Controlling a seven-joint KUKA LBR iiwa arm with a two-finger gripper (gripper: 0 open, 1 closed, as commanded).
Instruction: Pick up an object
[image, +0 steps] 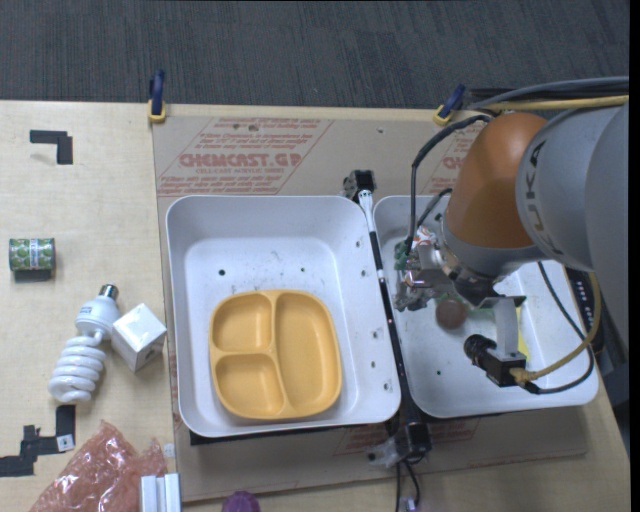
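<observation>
Grey and orange over the right bin (445, 385): arm (520, 180) in from the right, wrist bent down toward that bin's left wall. Gripper (413, 288) low at the left side of the bin, close by the wall, largely hidden under the wrist. Cannot tell whether open or closed, nor whether holding anything. Just beside it, toward the bin's middle, a small brownish round object (452, 315) on the white floor, partly tucked under the wrist; cannot tell whether touching the gripper. In the left bin (190, 230), a yellow divided plate (275, 352), lying flat, three compartments, well apart from the gripper. Outside the bins, on the bench at the left: a spiral light bulb (80, 352), a white cube (139, 335) just beside it, a small green can (32, 256) farther up, pink mesh (95, 468) at the lower edge.
</observation>
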